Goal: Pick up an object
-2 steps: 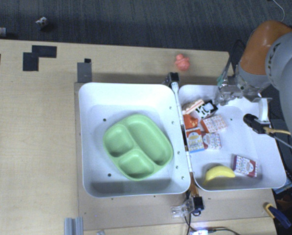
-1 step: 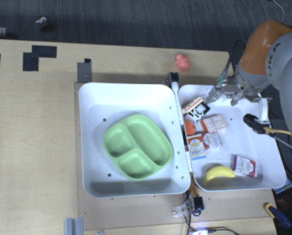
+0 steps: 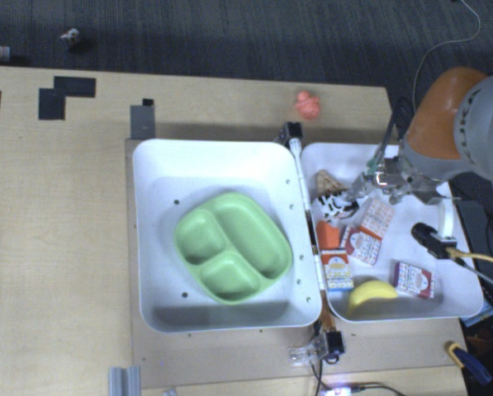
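Grey arm [image 3: 485,122] with its orange band is reaching in from the right, highest over the counter [image 3: 56,238], and its claw [image 3: 380,180] is hanging over the far half of the right bin [image 3: 457,275]; whether the claw is wide or narrow cannot be told, and nothing is showing in its grip. Just beside it a black-and-white cow toy [image 3: 335,207] is lying against the bin's left wall. Below that, an orange block [image 3: 329,236] and 4 red-and-white packets [image 3: 376,219] are crowding the middle, with a yellow banana [image 3: 372,293] resting near the front rim. Bare floor is showing along the bin's front right. The left bin [image 3: 163,188] is holding 1 green plate [image 3: 232,246] with 3 compartments, with open floor lying all around it. A pink ball [image 3: 308,104] is sitting on the counter beyond both bins.
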Motion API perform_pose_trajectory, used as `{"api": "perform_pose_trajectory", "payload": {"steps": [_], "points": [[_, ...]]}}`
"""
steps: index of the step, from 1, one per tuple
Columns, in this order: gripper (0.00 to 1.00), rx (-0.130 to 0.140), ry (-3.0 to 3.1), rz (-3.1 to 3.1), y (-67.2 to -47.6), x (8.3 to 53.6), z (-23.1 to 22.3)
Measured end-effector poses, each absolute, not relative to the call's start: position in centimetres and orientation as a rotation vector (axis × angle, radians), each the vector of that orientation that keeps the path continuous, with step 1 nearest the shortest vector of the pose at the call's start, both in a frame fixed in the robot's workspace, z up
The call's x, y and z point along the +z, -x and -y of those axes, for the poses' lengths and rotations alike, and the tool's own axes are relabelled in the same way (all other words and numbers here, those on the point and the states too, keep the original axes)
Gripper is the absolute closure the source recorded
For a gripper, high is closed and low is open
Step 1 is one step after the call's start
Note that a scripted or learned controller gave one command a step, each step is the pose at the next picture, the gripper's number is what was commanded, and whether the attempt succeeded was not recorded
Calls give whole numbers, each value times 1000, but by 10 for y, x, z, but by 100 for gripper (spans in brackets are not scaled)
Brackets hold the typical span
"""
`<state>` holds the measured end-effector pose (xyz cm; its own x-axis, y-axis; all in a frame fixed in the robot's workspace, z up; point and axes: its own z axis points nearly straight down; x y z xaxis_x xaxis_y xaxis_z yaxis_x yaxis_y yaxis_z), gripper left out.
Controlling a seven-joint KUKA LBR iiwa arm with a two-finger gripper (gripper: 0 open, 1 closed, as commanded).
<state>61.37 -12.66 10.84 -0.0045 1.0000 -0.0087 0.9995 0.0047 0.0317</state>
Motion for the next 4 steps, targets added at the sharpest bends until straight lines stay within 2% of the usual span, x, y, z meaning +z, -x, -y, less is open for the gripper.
{"api": "perform_pose_trajectory", "payload": {"steps": [1,2,3,4], "points": [[100,40,-2189,-2204,-617,123,125],[0,39,-2189,-2204,-617,122,125],[0,30,-2198,-2208,-593,110,114],[100,43,-2191,-2206,-596,123,112]]}}
